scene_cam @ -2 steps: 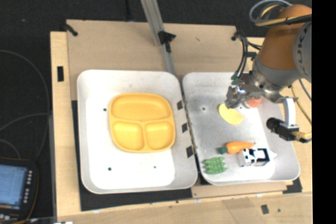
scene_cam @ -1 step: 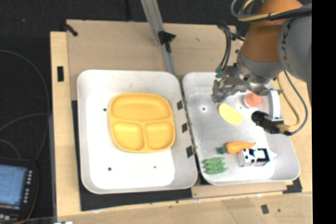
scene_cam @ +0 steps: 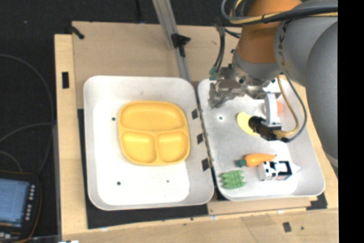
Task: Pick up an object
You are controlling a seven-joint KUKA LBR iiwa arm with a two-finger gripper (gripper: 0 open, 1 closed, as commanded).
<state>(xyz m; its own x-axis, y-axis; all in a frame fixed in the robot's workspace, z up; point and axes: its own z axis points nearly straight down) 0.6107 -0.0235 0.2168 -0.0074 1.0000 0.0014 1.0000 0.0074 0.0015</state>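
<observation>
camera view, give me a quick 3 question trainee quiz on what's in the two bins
1. True or false: the yellow divided tray lies in the left bin.
2. Which item lies nearest the right bin's bottom-left corner? A) carrot B) green toy C) banana
3. What lies just below the carrot?

Key: 1 true; 2 B; 3 the black and white toy.
</observation>
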